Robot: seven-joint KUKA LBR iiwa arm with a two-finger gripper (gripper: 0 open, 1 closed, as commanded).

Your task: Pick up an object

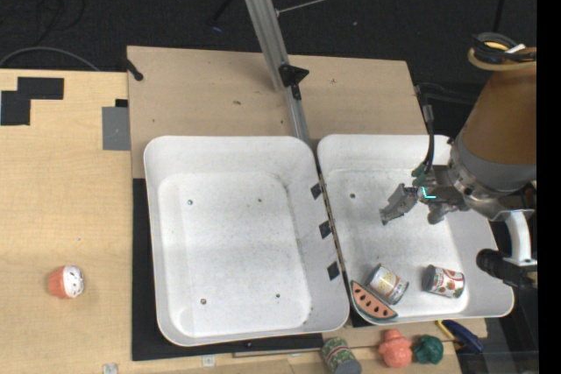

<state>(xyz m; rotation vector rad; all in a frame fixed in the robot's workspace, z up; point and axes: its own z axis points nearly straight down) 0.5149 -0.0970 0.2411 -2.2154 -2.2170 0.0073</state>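
The tool (401, 204) hovered over the middle of the right bin (368, 158), its fingers spread apart and grasping nothing. Along that bin's near edge lay a watermelon slice (371, 303), a small can (387, 284) just beside it, and a red-and-white can (443, 281) toward the near right corner.

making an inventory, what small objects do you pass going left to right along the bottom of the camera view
Small orange and white figure → watermelon slice → silver can → red and white can. The cluster below the right bin overlaps these in order, so it is left out.
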